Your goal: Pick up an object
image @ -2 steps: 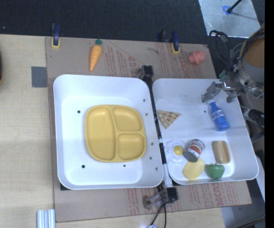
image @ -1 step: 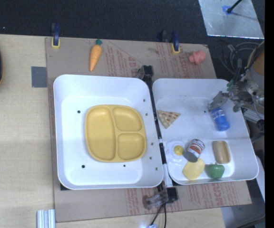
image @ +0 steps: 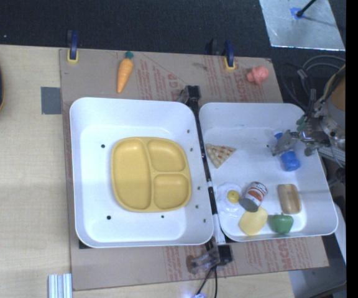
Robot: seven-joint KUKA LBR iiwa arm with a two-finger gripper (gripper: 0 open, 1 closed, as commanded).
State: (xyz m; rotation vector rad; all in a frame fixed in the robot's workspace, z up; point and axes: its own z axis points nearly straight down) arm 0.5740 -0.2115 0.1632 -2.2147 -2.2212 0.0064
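The hand (image: 286, 144) hangs low over the upper right part of the right bin (image: 241, 118), reaching in from the right edge; whether it is wide or narrow cannot be told, for its metal parts blur together; a small blue object (image: 289, 161) lies just below it, touching or nearly touching, and whether it is gripped cannot be told.

Lower in the same bin lie a tan bread-like piece (image: 289, 198), a small can with a red label (image: 255, 194), a yellow lump (image: 253, 221) and a green object (image: 281, 223), clustered near the front wall; a fried egg toy (image: 231, 197) sits to the left of the can; a pizza slice (image: 219, 153) lies near the bin's left wall, well apart from the cluster.

The left bin (image: 86, 166) holds a yellow divided tray (image: 150, 173) lying flat at its middle.

On the brown surface (image: 160, 73) behind the bins lie a toy carrot (image: 124, 72) to the left and a pink object (image: 258, 74) to the right, each outside both bins.
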